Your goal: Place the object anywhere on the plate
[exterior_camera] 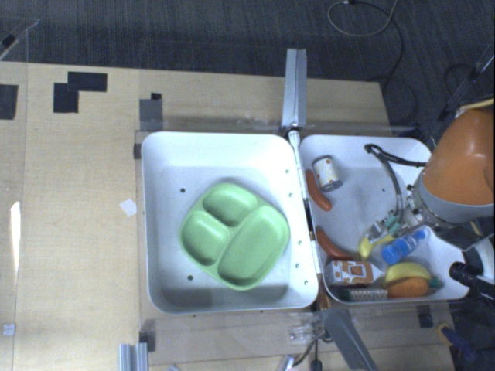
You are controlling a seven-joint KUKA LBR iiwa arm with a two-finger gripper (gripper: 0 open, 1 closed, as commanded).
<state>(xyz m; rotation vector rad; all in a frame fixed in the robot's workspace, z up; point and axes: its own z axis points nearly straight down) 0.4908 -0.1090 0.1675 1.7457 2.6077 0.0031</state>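
— Where is the gripper [389, 226] sitting, and what are its fingers doing?

— It is hanging low in the right bin [352, 149], toward that bin's near right part. Whether the fingers are open or closed, I cannot tell; the tip is small and tangled with cables. Nothing is showing clearly between them.

— What is lying right around it?

— A blue bottle [404, 246] is lying just beside the tip, on the side of the bin's right edge. A yellow piece [370, 245] is resting just on the other side.

— And further out in that bin?

— Along the near edge, a carton [352, 272] is lying flat, with a banana [407, 271] and an orange thing [407, 287] crowding the near right corner. One sausage [334, 246] is lying by the left edge, near the carton. Another sausage [318, 191] is lying farther up that left edge, and a small can [325, 171] is lying on its side near the far left corner.

— The arm?

— Its orange band [462, 161] is looming over the bin's right edge.

— And the plate?

— The green plate [236, 234], with three compartments, is sitting in the middle of the left bin [166, 168], well apart from the gripper.
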